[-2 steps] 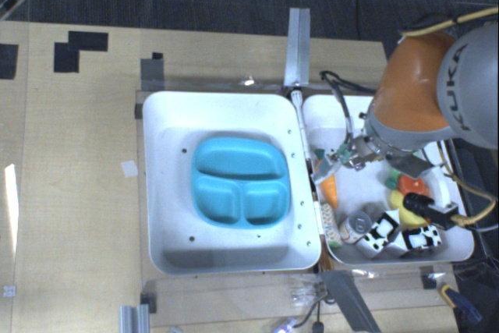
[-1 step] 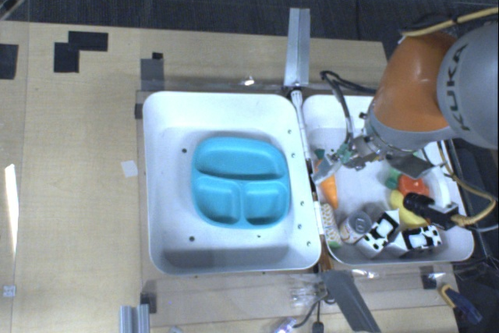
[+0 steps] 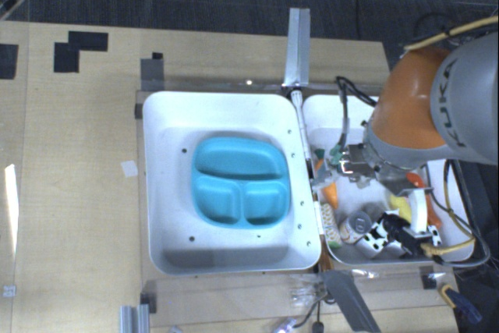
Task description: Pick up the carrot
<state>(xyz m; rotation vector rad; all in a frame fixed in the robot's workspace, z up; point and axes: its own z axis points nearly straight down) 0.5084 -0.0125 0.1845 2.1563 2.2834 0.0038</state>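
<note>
A small orange piece that looks like the carrot (image 3: 330,193) lies at the left edge of the right bin (image 3: 321,115), close to the wall between the two bins. My gripper (image 3: 348,165) hangs low over the right bin, just above and to the right of that orange piece. The bulky grey and orange wrist (image 3: 417,109) covers most of the gripper body and much of the bin's middle.
The left bin (image 3: 168,168) holds a blue three-compartment tray (image 3: 238,182). Near the right bin's front lie a grey round object (image 3: 359,224), a black-and-white item (image 3: 383,235), a yellow item (image 3: 401,204) and other orange bits (image 3: 432,227). Cables trail on the right.
</note>
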